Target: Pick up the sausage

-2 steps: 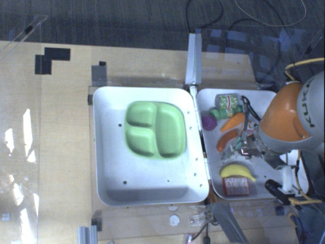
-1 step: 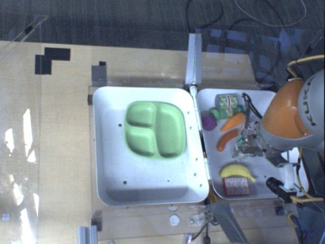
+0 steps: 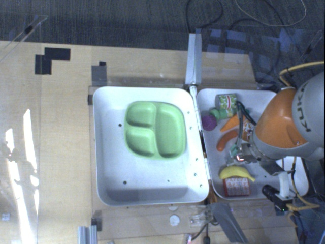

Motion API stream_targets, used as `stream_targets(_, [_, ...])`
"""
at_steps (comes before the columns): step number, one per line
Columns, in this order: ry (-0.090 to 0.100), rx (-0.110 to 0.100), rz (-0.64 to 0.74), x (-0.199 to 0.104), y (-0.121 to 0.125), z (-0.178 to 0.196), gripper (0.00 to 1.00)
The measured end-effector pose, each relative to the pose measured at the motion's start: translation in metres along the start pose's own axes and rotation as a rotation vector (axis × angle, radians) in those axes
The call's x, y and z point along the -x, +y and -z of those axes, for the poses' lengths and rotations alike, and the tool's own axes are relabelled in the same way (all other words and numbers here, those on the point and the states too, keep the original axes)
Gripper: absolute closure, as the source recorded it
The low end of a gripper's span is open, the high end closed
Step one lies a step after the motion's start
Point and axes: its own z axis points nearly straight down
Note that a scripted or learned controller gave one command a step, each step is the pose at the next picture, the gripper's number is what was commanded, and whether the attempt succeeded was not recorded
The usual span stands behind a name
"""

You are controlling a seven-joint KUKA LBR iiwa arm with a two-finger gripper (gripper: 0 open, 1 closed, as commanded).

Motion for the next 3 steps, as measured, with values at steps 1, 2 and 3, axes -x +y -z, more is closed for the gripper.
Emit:
stream_targets(1, [0.003, -0.005, 0.037, 0.027, 0.104, -0.004, 1.0])
stream_targets(2, [0.005, -0.014, -0.072, -0.012, 0.142, 0.093, 1.0])
stream_targets(3, [0.006, -0.02, -0.115, 0.026, 0.071, 0.071, 1.0])
